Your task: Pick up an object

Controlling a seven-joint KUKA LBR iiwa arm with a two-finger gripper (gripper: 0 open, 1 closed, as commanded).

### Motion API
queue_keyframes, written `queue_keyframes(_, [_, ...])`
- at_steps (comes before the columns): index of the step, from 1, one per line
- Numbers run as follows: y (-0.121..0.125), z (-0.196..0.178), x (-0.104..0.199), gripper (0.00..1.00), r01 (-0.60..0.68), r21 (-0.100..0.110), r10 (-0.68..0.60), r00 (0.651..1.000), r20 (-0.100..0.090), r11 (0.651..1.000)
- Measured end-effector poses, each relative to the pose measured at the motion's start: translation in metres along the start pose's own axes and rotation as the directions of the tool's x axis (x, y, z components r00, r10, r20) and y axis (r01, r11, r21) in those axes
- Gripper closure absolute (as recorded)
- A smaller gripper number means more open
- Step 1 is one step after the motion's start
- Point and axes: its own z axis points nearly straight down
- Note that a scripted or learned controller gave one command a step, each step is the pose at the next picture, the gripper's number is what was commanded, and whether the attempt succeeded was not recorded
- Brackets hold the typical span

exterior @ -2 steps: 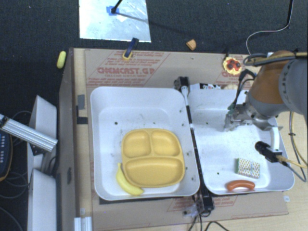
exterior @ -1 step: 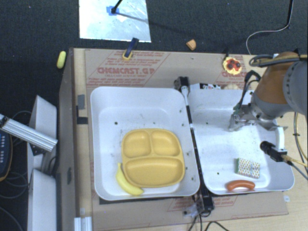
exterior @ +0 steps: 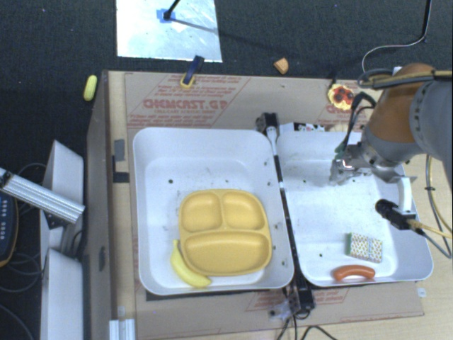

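End effector (exterior: pixel 345 168) apparently low over right bin (exterior: pixel 311 211).

left bin (exterior: pixel 152 190): divided tray (exterior: pixel 225 231) toward front edge, banana (exterior: pixel 185 268) touching its front-left side | right bin (exterior: pixel 315 225): patterned block (exterior: pixel 364 246) near front-right corner, carabiner (exterior: pixel 353 273) just in front of it, at front edge | gripper (exterior: pixel 342 167) over back edge, right bin

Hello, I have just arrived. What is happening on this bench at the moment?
A grey robot arm reaches in from the right, its end effector low over the upper part of the right bin. Nothing is visibly held. A patterned block and an orange handle-shaped piece lie near that bin's front. The left bin holds a yellow divided tray and a banana.
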Motion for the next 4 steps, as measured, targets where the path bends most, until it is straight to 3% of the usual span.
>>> queue_keyframes(1, [0.018,-0.023,0.003,1.00,0.000,0.000,0.000,1.000,0.000,1.000])
queue_keyframes(2, [0.018,-0.023,0.003,0.00,0.000,0.001,0.000,1.000,0.000,1.000])
queue_keyframes(3, [-0.043,0.027,-0.014,0.00,-0.004,0.003,0.004,1.000,0.000,1.000])
queue_keyframes(4, [-0.113,0.005,-0.056,0.00,-0.005,0.002,0.005,1.000,0.002,1.000])
